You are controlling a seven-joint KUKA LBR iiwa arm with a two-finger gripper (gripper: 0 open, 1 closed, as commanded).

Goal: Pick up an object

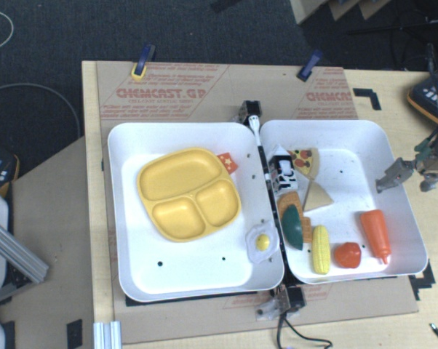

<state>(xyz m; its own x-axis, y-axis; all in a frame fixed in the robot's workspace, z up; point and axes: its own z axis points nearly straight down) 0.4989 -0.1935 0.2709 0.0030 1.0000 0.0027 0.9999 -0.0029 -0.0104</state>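
In the right bin lie an orange carrot, a red tomato, a yellow corn cob, a dark green vegetable, a tan wedge, a pizza slice and a black-and-white item. My gripper hangs over the right bin's right rim, above the carrot and apart from it. Its two grey fingers are spread open and hold nothing.
The left bin holds a yellow divided plate, a small red piece at the plate's upper right and a toy fried egg near the shared wall. Clamps sit on the board's far edge.
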